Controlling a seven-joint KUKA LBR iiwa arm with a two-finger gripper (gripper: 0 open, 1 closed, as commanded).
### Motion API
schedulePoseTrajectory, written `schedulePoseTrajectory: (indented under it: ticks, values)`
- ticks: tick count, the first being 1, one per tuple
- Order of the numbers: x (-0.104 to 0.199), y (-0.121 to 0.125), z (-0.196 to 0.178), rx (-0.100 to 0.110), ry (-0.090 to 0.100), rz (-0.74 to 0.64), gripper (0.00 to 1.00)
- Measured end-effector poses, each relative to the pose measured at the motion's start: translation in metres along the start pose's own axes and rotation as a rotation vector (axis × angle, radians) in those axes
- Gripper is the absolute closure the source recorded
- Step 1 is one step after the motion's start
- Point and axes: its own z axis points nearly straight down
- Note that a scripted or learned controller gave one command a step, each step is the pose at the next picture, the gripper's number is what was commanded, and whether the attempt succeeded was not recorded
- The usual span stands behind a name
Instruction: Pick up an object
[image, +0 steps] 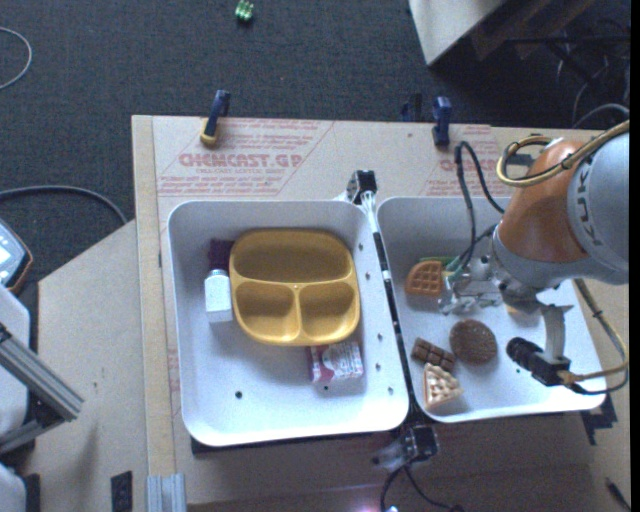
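Left bin (200, 400): yellow divided tray (294, 285), white bottle (217, 295), red-white packet (337, 362). Right bin (420, 215): waffle (424, 278), round cookie (473, 341), possibly chocolate piece (432, 352); gripper (465, 296) above.

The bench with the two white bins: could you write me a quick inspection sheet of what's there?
Surface: board printed with red lettering, bearing the left bin and right bin.
Job's things: right bin holds a waffle, round cookie, chocolate piece, pie slice.
Clutter: left bin holds a yellow tray, white bottle, red packet.
Gripper: gripper low in the right bin beside the waffle; holds nothing visible.
Cables: black cable looping over the arm.
Surroundings: dark carpet; clamps on the board's far edge.
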Motion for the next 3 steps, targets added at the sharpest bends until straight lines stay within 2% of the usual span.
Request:
schedulePoseTrajectory:
  ticks: [1,2,3]
  values:
    - [0.006,-0.001,-0.045,0.001,-0.007,-0.002,1.0]
    - [0.012,0.003,-0.108,-0.002,-0.007,-0.002,1.0]
    - [0.012,0.004,-0.125,0.001,-0.007,-0.001,1.0]
